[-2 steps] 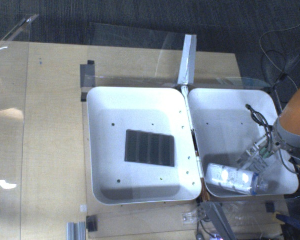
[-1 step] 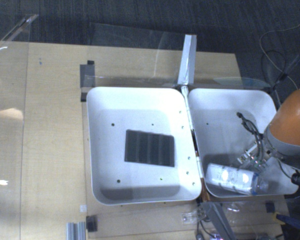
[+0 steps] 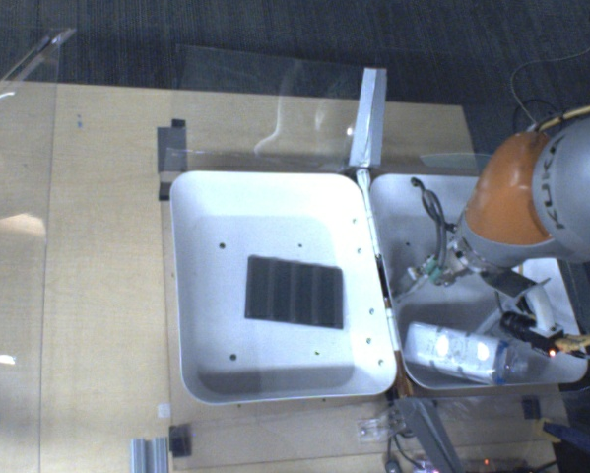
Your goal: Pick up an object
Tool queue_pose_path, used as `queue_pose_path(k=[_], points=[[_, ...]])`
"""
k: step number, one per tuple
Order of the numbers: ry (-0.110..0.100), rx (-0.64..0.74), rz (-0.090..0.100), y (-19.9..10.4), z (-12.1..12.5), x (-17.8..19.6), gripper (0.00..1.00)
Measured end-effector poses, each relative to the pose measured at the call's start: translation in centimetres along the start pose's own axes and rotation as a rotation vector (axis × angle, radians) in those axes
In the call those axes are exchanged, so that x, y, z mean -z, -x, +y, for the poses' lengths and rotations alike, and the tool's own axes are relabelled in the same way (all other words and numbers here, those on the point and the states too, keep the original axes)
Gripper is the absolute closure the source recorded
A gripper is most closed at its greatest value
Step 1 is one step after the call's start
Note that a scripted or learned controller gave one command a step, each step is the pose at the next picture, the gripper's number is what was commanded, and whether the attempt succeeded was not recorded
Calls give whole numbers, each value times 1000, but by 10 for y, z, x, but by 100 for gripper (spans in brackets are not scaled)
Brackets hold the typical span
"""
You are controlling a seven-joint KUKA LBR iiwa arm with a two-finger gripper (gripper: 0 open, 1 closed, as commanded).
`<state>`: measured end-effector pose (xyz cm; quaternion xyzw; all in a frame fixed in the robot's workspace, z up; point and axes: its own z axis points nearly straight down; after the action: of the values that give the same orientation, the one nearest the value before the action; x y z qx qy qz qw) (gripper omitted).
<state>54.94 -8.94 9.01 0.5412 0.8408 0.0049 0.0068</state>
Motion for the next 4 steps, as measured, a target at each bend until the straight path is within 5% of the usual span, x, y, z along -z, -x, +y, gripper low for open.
queue_pose_path(k=[1,2,3,4], points=[[-11,-439,1,-23,-16,96,0],[-13,-539,0,39,-83,90,0],[-14,-497,2,27,-33,35,0],[-5,-424,-4,70,-96,0,0]])
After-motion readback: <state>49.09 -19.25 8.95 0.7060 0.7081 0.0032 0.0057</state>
